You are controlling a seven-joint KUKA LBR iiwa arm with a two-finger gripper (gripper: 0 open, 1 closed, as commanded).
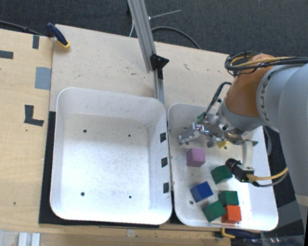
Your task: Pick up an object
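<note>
One claw point(192, 135), grip state impossible to tell, poised over the right bin point(265, 217) just above a purple block point(196, 156), with blue point(202, 191), three green point(221, 173) and orange point(233, 213) blocks farther down the same bin.

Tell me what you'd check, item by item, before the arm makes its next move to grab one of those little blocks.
1. Blocks present in the right bin: ok; purple block, blue block, orange block and green ones lie there.
2. Gripper above that bin: ok, near its upper part.
3. Nearest target: ok; the purple block sits just below the gripper.
4. Purple block free of neighbours: ok, it stands apart.
5. Something already held: cannot tell.
6. Orange block easy to grab: not ok; it touches green blocks.
</note>
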